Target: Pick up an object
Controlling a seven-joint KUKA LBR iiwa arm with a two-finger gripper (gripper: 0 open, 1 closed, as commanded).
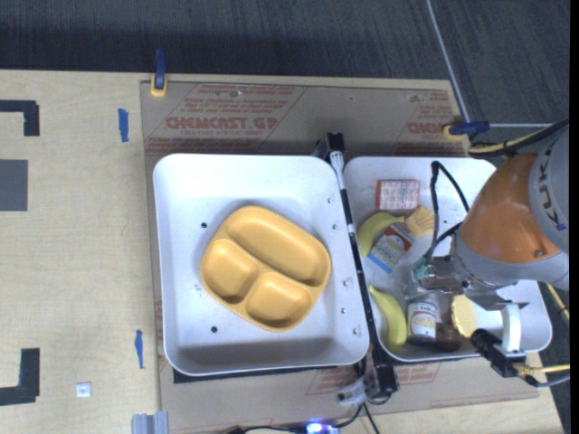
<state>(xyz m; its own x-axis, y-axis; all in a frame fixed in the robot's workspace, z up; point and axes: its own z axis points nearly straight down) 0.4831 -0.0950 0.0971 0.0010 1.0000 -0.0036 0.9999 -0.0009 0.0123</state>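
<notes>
Bench (pixel 72 269) carries two white bins. Left bin (pixel 181 242) has a yellow sectioned tray (pixel 263 266) lying in it. Right bin (pixel 534 328) is the messy one: bananas (pixel 391 316), a small jar (pixel 422 322), a red-labelled packet (pixel 398 193). Arm (pixel 507 220) hangs over that clutter, with the jaws (pixel 432 277) low among it, can't tell their state.

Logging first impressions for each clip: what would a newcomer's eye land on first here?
The big yellow sectioned plate lying alone in the left bin stands out most. Next is the arm's orange band over the right bin, above a clutter of small things that includes two bananas and a small jar.
</notes>
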